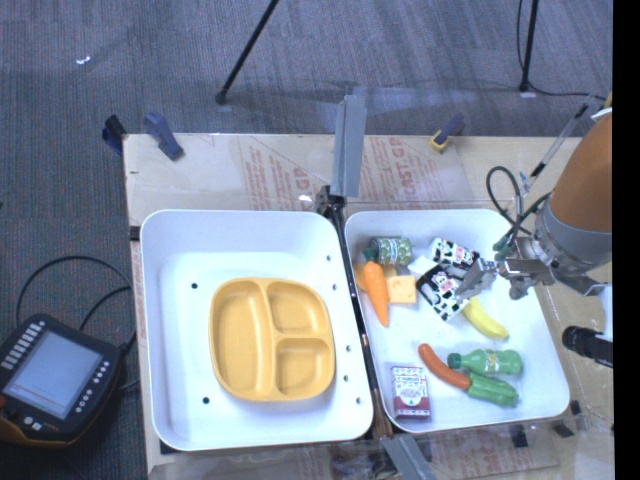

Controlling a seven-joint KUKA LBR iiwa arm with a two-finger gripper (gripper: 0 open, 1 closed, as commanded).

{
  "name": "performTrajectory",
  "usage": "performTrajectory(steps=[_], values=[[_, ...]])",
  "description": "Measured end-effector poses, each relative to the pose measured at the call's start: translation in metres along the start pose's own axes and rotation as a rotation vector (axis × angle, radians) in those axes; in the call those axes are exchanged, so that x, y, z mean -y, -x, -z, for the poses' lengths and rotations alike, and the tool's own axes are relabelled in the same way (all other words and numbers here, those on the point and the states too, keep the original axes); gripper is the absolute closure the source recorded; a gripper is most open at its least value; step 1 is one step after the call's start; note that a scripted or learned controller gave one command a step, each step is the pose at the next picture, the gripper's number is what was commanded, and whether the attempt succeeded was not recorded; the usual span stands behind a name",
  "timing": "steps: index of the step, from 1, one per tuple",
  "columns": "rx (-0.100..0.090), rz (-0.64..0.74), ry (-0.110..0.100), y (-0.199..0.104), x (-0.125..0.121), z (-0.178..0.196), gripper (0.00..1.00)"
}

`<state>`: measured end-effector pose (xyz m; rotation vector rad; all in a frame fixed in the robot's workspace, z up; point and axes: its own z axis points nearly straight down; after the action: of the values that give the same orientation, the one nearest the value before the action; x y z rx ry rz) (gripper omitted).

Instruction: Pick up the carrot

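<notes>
Camera view, fixed above bench (pixel 230 173): carrot (pixel 375 291) lying flat in right bin (pixel 552 368), close to left wall, green top toward far side, tip toward near side. Touching or just beside yellow cheese block (pixel 401 289); green can (pixel 391 251) just beyond top end. Hand (pixel 484 277) low over same bin, well right of carrot, above black-and-white cartons (pixel 446 274) and near banana (pixel 485 319). Nothing seen between fingers; degree of opening cannot be told.

Step in hand, as judged: approach and alignment.
- Raise clear of cartons before traversing left.
- Turn fingers to close across carrot's width, not along its length.
- Descend over thick upper half, where grip is surest.
- Keep one finger clear of bin wall, other clear of cheese block.

Hard to make out: fingertips merge with carton pattern; gap between carrot and wall barely resolved; contact between carrot and cheese block uncertain. Arm cut off at right edge. Second orange-red vegetable (pixel 443 365) near green bottle (pixel 485 361); not to be confused with target.
</notes>
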<state>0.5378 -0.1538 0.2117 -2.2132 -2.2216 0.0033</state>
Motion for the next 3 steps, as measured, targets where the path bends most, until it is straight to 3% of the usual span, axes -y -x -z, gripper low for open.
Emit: performTrajectory(steps=[1,2,3], values=[[0.000,0.054,-0.002,-0.065,0.029,-0.072,0.00],[0.002,0.394,0.002,-0.069,-0.042,-0.105,0.00],[0.006,0.602,0.009,-0.067,-0.109,-0.121,0.00]])
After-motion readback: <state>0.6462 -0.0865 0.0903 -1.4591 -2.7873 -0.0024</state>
